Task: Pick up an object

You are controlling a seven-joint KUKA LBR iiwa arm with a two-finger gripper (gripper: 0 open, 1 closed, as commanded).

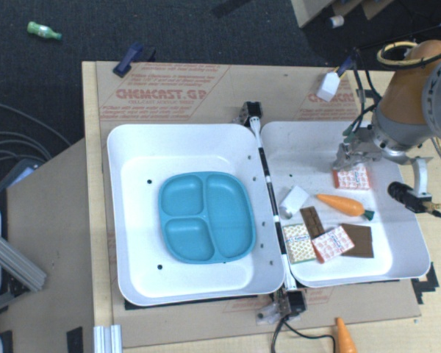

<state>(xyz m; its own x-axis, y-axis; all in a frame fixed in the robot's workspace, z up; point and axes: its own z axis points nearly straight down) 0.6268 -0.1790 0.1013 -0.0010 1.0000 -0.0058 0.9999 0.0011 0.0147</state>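
Observation:
The right bin (397, 267) holds several small things. An orange carrot (341, 204) lies in its middle, pointing left. A red-and-white patterned packet (352, 178) lies just above it. My gripper (348, 158) hangs low over the upper edge of that packet, at the back of the right bin. Further forward lie a white block (294, 199), a thin brown bar (312, 221), a green-patterned packet (299, 243), a red-patterned packet (331, 243) and a brown square (357, 240). Nothing shows between the gripper's fingers.
The left bin (128, 160) holds a blue divided plate (205, 216). A black clip (252, 112) sits at the back where the bins meet. The arm (411, 101) comes in from the right over the right bin's back corner.

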